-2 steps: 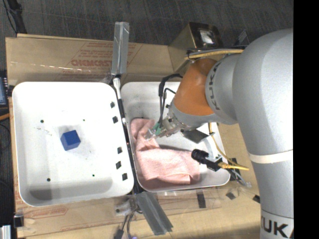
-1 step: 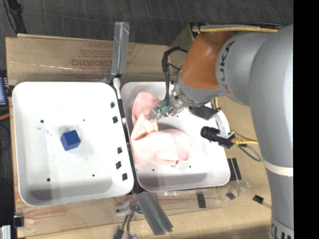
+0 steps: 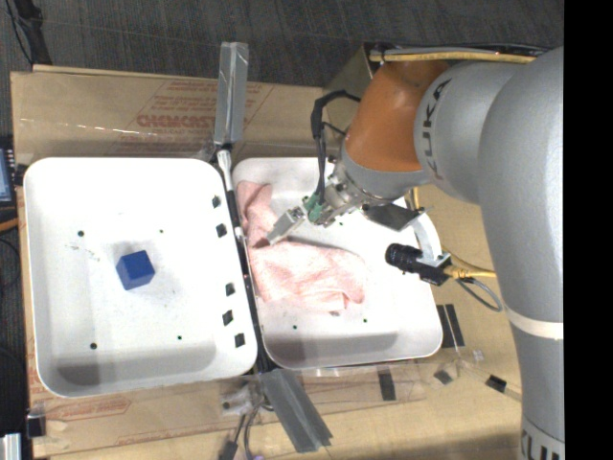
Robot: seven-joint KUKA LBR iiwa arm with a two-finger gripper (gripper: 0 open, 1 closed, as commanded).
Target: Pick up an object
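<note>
A pink crumpled cloth (image 3: 302,266) lies in the right bin (image 3: 402,338), spread from its upper left corner toward the middle. A small blue cube (image 3: 135,268) sits alone in the left bin (image 3: 57,209). My gripper (image 3: 271,235) reaches down from the arm at the right, its thin fingers pointing left and down onto the upper left part of the cloth. The fingertips sit close together against the fabric, and I cannot make out whether cloth is pinched between them.
A grey metal divider (image 3: 230,94) runs between the two bins, with black clips along the shared wall. A black cable fitting (image 3: 414,260) hangs over the right bin's right side. Brown cardboard (image 3: 115,103) lies under the bins.
</note>
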